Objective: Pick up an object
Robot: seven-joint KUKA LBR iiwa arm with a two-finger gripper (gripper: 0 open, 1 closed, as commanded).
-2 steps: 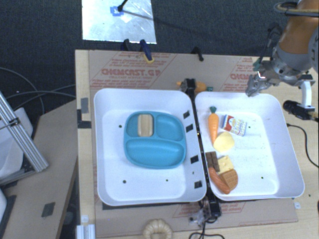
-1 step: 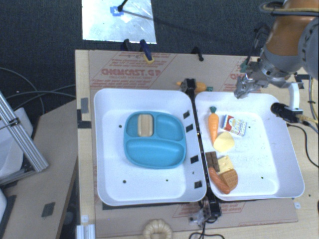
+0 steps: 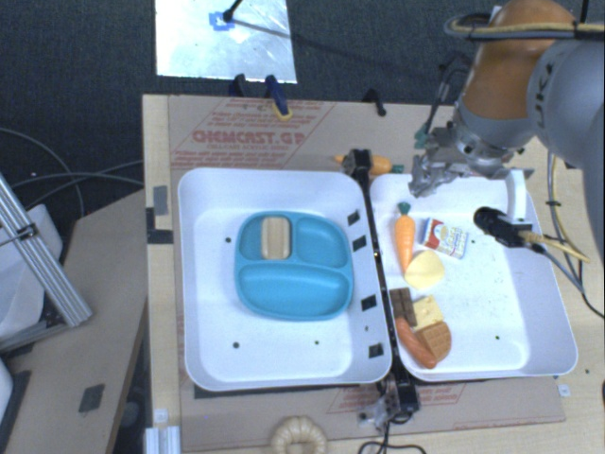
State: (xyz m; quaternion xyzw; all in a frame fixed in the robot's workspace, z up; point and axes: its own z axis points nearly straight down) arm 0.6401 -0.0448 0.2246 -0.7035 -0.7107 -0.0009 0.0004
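On a cardboard-topped bench, the left white bin (image 3: 203, 348) holds a blue divided plastic plate (image 3: 293, 265), while in the right white bin (image 3: 529, 339) toy foods crowd around an orange plastic carrot (image 3: 405, 239), so the gripper (image 3: 430, 173) above, its pincer state indiscernible, risks nudging neighbours.

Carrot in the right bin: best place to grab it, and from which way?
Grip the carrot at mid-body, coming straight down from above with the fingers closing across its width. It lies flat and long, green tip toward the bin's far end, so the narrow axis suits a two-finger pinch. The left side sits near the bin wall; the yellow piece crowds its lower end, so stay toward the middle.
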